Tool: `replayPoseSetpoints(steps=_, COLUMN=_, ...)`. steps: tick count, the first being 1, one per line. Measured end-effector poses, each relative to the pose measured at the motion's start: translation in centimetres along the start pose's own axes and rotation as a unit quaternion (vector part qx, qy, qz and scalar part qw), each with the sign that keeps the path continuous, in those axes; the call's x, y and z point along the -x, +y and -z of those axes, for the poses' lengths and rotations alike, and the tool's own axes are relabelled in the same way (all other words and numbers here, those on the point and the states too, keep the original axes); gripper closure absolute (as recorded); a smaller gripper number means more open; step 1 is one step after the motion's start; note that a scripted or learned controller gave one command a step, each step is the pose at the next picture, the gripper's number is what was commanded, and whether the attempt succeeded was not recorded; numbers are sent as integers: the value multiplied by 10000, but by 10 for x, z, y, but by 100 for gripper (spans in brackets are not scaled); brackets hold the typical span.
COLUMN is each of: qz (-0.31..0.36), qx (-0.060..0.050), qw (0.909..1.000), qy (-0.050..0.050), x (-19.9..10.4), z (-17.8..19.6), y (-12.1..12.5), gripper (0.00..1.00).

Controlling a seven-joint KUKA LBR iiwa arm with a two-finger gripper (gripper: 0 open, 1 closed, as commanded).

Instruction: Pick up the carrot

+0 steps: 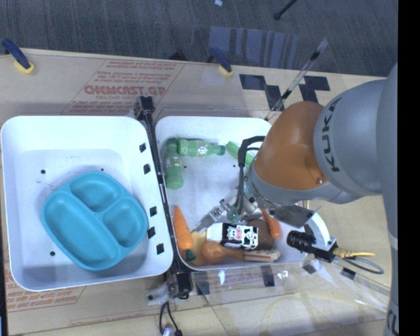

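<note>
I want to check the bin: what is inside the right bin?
The right bin holds green bottles, a carrot and a black-and-white item. The arm covers its right part.

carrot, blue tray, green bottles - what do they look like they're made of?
Carrot: matte orange, likely plastic toy or rubbery; smooth, uniform colour. Blue tray: moulded plastic, satin sheen, rounded compartments. Green bottles: translucent plastic by the look, light passing through the body; too small to be sure.
</note>
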State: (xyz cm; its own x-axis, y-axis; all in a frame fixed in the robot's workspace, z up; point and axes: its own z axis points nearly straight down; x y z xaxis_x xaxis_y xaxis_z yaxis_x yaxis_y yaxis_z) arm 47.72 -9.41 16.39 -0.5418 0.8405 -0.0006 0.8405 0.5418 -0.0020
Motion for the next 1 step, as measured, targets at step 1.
replayPoseSetpoints(steps=1, qz=-409, qx=-19, qw=9992, qy=3, x=19, z=28, y=43, gripper=0)
